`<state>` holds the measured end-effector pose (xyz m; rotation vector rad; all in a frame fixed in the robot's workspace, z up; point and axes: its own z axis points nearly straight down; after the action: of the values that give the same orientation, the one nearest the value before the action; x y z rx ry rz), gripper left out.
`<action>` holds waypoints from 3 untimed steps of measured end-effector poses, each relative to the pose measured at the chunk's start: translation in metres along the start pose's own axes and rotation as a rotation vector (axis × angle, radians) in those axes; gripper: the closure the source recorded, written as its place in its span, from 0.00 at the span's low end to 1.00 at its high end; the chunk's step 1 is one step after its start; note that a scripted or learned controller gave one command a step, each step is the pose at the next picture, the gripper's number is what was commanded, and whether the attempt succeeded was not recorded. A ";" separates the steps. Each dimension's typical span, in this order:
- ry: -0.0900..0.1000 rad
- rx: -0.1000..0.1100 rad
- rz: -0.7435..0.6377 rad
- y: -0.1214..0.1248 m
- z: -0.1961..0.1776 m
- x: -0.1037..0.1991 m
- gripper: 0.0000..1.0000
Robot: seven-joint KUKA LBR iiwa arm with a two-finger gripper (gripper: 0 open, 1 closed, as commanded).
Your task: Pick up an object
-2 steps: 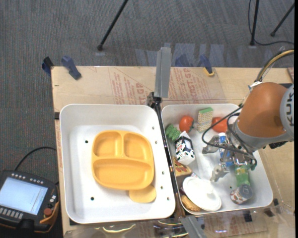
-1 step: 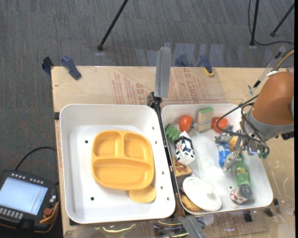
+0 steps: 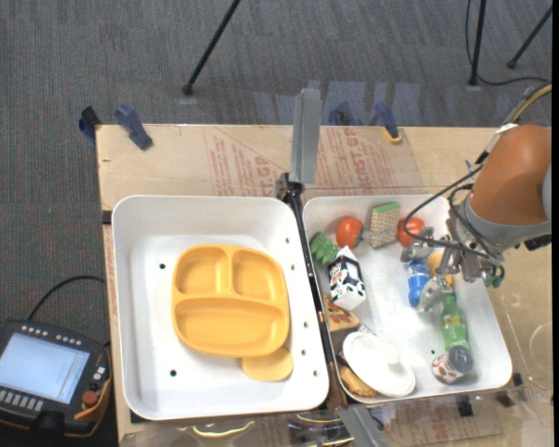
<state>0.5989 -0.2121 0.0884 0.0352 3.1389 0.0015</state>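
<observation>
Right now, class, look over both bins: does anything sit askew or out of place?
Little stands out. In the left bin the yellow divided tray sits slightly turned and overlaps a small yellow disc at its lower corner. In the right bin the green bottle lies on its side among loosely jumbled items.

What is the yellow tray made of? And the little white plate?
Yellow tray: probably plastic, smooth and slightly glossy, with moulded rounded compartments in one even colour. White plate: also looks like plastic, though ceramic can't be ruled out; plain, smooth, with a soft sheen.
</observation>
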 end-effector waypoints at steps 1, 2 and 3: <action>-0.001 -0.002 -0.041 0.048 0.000 -0.013 0.00; 0.001 0.000 -0.084 -0.002 0.001 0.026 0.00; 0.002 -0.002 -0.093 0.031 0.001 0.023 0.00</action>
<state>0.5764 -0.1808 0.0876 -0.1113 3.1388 0.0044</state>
